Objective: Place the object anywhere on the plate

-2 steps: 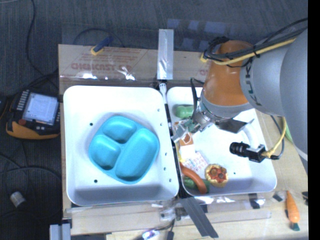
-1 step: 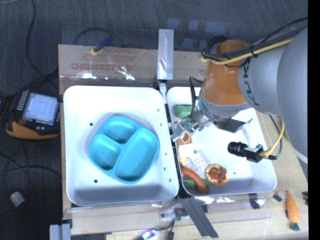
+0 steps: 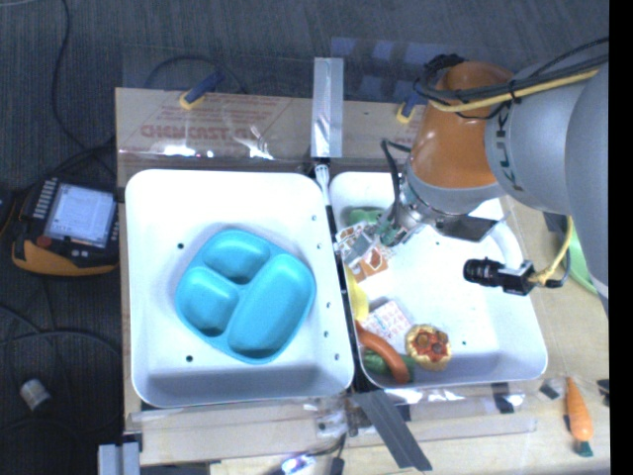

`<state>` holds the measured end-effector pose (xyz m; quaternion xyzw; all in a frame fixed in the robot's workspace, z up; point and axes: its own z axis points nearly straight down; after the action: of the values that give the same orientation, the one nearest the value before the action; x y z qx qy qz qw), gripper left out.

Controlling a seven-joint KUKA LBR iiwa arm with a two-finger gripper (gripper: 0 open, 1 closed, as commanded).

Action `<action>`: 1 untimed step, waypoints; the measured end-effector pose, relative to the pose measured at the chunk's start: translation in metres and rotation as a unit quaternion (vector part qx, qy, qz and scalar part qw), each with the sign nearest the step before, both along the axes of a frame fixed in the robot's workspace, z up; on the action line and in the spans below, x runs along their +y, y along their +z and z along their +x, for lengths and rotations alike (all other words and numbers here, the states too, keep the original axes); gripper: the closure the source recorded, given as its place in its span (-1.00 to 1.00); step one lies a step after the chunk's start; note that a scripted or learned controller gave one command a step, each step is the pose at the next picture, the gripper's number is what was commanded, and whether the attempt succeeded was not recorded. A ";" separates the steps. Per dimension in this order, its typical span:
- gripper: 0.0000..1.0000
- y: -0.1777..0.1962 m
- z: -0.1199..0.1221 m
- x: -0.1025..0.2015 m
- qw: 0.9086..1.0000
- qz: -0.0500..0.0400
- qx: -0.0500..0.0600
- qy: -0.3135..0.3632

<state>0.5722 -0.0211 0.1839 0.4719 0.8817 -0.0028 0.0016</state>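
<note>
floor [image 3: 148, 18]: dark carpet | bench [image 3: 227, 127]: cardboard-topped | plate [image 3: 247, 293]: left bin [image 3: 148, 196] | fingers [image 3: 381, 237]: state unclear

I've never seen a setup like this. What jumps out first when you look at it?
The bright blue three-section plastic plate stands out most, sitting in the left shallow white bin. Next comes the big grey arm with its orange band, reaching in from the right over the right white bin. Its pincer hangs above a cluster of small colourful toy foods along that bin's left side.
</note>
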 end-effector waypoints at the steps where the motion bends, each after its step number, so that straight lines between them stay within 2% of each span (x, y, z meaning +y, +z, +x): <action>1: 1.00 0.001 -0.005 0.061 0.991 0.003 0.000 0.135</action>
<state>0.5669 0.0397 0.1844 0.3487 0.9372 -0.0001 0.0009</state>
